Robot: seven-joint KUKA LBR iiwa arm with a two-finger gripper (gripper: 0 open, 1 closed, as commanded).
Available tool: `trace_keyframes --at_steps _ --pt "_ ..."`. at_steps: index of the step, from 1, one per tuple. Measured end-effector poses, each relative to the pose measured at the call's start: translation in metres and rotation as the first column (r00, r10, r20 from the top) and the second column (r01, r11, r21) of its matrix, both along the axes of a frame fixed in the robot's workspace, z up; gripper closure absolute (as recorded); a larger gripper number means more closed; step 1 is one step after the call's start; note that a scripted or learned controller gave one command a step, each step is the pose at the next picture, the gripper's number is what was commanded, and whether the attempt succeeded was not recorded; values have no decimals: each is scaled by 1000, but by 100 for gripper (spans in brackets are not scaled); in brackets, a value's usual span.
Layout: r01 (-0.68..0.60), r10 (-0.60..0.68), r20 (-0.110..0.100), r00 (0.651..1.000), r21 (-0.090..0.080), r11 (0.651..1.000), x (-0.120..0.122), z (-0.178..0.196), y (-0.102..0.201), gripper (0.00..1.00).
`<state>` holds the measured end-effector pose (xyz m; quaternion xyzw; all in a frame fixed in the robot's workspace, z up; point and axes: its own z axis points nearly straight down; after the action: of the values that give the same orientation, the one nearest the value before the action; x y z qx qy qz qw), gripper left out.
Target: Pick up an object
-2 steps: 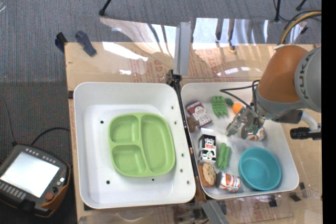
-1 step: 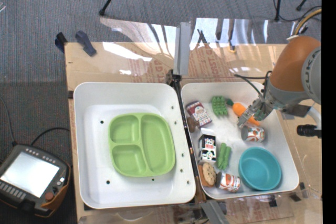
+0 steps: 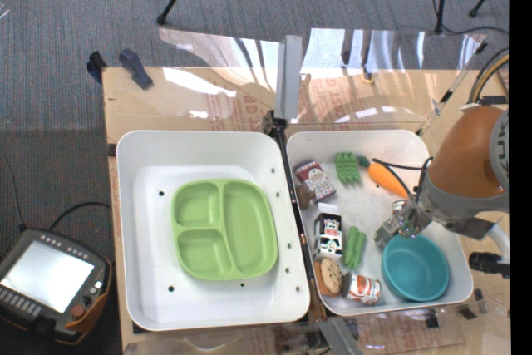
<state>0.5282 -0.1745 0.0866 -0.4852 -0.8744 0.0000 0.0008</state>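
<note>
- The tool [image 3: 397, 227] is hanging low in the right bin [image 3: 416, 147], just above the near rim of the teal bowl [image 3: 415, 268]; whether it is released or clenched I cannot tell, and nothing is showing inside it.
- Candidates are lying close by: the green pea pod [image 3: 354, 246] just to its left, the toy carrot [image 3: 385, 176] further back, the bowl right below.
- Judging from this, the arm is lining up a grasp; it is worth centring over one item, clear of the bowl's rim, before descending.
- The green divided plate [image 3: 224, 229] is sitting alone in the left bin [image 3: 133, 179].
</note>
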Motion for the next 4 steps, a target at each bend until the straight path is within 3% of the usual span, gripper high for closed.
trace_keyframes --at_steps 1,2,3,4 --pt "-1 1 0 1000 0 1000 0 0 0 0" --pt "40 -40 5 999 2 999 78 2 87 0" --pt "44 -44 -2 999 -1 999 -26 0 36 0" --pt "44 -44 -2 999 2 999 -26 9 37 100"
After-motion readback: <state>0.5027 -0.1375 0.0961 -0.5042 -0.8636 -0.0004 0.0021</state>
